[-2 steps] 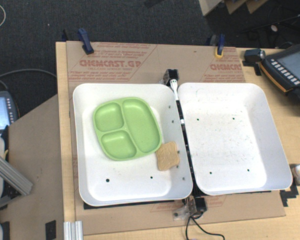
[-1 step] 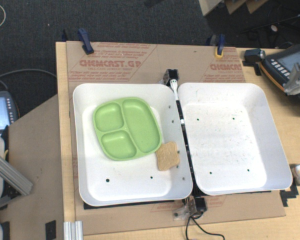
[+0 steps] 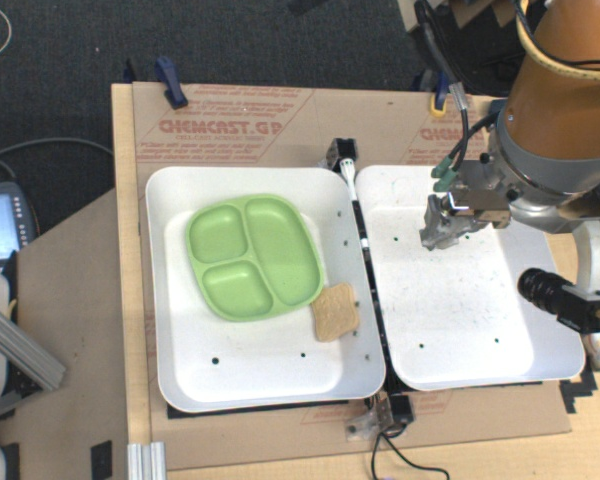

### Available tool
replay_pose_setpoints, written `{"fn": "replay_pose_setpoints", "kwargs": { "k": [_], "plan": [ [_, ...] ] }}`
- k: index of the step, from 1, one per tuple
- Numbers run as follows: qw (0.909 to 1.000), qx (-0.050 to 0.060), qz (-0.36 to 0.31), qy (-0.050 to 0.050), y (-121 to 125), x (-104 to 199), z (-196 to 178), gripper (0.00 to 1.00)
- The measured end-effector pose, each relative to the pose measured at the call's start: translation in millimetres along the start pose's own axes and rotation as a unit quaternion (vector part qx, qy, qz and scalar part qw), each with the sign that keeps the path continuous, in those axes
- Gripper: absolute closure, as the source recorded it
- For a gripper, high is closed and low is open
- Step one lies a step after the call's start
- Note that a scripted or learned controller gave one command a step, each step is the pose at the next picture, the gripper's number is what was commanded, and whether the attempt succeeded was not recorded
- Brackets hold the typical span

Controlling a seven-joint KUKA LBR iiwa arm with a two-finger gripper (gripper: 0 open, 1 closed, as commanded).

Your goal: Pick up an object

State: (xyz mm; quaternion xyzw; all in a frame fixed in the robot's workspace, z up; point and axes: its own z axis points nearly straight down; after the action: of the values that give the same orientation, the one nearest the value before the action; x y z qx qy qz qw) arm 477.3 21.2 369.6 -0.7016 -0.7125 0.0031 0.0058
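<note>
Nearest to the camera, in the left bin (image 3: 180, 368), a small tan sponge (image 3: 335, 313) lies touching the near right corner of the green divided plate (image 3: 255, 258). Farther, my fingers (image 3: 442, 230) hang over the right bin (image 3: 500, 358); open or closed, I cannot tell.

Two bins side by side: left bin (image 3: 170, 268) holds divided plate (image 3: 254, 258) w/ sponge (image 3: 335, 312) touching its near-right corner. Gripper (image 3: 442, 230) hangs over right bin (image 3: 480, 358), far part.
</note>
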Motion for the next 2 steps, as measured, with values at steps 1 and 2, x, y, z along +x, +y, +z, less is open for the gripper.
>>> {"fn": "replay_pose_setpoints", "kwargs": {
  "k": [1,2],
  "plan": [
    [1.0,-0.007,0.004,-0.001,2.7,52.0,-8.8,1.0],
    [0.9999,-0.01,0.006,-0.001,2.6,58.8,-56.3,1.0]
  ]
}}
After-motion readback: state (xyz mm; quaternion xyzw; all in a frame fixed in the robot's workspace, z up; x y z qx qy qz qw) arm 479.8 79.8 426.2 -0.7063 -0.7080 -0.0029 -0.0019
